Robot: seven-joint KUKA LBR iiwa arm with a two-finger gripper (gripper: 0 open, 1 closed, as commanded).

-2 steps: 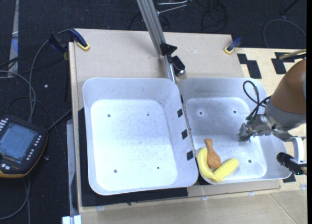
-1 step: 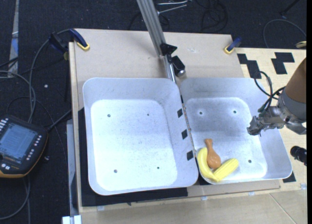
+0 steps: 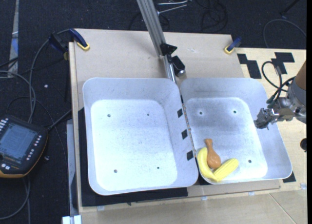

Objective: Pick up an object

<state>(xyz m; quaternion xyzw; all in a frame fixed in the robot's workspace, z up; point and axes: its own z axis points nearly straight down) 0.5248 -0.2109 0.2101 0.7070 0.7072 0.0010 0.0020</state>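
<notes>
Gripper [image 3: 262,120] sits at 3 o'clock in the frame, over the right rim of the right bin [image 3: 273,142]. It is small and dark against the rim; whether it is open or closed I cannot tell. Nothing is visibly carried. Grey arm [image 3: 295,102] trails off toward 3 o'clock, cable looped above it.

Judgement: this is a position above the bin edge, not yet over any object. The candidates lie toward 7 o'clock from the gripper, well apart from it.

Objects, all in the right bin's near-left corner, about 5 o'clock in the frame:
- orange drumstick-shaped toy [image 3: 212,155], long axis running 11 to 5 o'clock, narrow end up toward 11, bulbous end toward 5.
- yellow banana [image 3: 204,164], curved, hugging the corner wall, arc running from 12 round to 4 o'clock.
- yellow corn-like piece [image 3: 226,168], long axis from 8 to 2 o'clock, touching the drumstick's fat end.

They cluster together, likely because the sloped bin wall gathers loose items into the corner. Judgement: crowding against the wall leaves little finger room; the drumstick's exposed narrow neck looks the easiest grasp, taken across its long axis.

Left bin [image 3: 97,120] lies at 9 o'clock.
</notes>
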